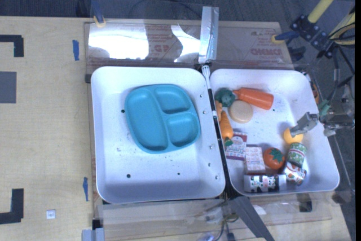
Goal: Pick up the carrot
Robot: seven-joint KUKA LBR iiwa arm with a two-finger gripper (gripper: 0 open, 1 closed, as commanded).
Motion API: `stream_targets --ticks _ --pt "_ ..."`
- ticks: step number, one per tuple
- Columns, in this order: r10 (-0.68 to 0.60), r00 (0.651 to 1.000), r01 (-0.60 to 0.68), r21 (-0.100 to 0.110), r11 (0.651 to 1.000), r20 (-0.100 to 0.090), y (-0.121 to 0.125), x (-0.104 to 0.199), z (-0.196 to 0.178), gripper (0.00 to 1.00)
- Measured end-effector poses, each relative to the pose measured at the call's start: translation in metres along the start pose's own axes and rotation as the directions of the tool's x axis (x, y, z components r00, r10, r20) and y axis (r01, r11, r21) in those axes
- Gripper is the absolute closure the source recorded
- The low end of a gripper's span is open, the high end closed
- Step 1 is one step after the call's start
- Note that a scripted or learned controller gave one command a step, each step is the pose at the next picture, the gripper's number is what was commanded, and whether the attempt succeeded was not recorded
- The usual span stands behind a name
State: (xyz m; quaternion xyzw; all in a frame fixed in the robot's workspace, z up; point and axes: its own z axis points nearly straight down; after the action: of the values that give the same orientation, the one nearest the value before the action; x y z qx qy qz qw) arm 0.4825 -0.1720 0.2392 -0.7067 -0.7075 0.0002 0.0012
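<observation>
Carrot (pixel 253 97) beside a tan disc (pixel 242 112) (touching); gripper (pixel 307 121) state unclear.

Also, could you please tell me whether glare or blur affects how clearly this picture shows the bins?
In the camera view, strong glare whitens the clear plastic sheet behind the bins; the blue divided plastic tray and the orange carrot with a green top look evenly lit; small labels on packets in the right white bin are too soft to read.

Printing shows, but none can be read.
Reddish mirrored lettering on the clear plastic sheet (pixel 248 45) behind the bins and the small red-and-white packet labels (pixel 241 150) are too blurred.
</observation>
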Motion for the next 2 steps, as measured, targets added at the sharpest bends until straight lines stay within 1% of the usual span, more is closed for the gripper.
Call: stream_targets --ticks 1,2 --pt "-0.166 0.986 0.166 -0.003 0.986 0.002 0.024 -0.021 0.147 0.0" --pt "-0.015 1.0 0.015 -0.016 1.0 0.008 0.001 -0.019 0.15 0.0"
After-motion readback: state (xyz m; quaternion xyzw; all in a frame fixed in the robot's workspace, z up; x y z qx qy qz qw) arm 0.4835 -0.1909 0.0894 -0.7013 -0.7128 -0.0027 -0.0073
